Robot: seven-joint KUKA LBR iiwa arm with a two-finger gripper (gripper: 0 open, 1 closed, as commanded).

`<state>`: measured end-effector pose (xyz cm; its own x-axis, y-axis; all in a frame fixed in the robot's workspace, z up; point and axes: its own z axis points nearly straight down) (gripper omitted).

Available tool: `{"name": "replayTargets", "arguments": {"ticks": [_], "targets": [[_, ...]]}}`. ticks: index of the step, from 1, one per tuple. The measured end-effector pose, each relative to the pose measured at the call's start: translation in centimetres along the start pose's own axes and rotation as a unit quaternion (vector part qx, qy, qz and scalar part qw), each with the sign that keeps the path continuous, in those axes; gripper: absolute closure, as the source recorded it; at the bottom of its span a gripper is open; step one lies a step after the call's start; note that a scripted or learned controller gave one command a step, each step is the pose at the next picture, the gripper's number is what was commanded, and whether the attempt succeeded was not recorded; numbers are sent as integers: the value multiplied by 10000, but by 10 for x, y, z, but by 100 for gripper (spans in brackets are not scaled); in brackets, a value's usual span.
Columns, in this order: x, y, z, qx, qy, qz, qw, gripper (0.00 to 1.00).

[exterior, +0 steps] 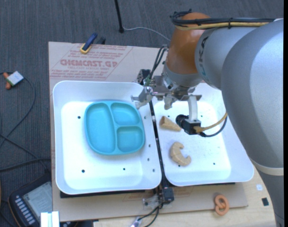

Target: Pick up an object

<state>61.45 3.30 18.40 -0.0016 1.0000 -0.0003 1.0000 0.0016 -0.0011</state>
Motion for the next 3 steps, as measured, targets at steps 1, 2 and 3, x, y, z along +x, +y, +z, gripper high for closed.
{"name": "replayTargets", "arguments": {"ticks": [1,2,3], "targets": [[0,0,0,0,0,0,10000,0],[0,0,0,0,0,0,10000,0],[0,0,0,0,0,0,10000,0]]}}
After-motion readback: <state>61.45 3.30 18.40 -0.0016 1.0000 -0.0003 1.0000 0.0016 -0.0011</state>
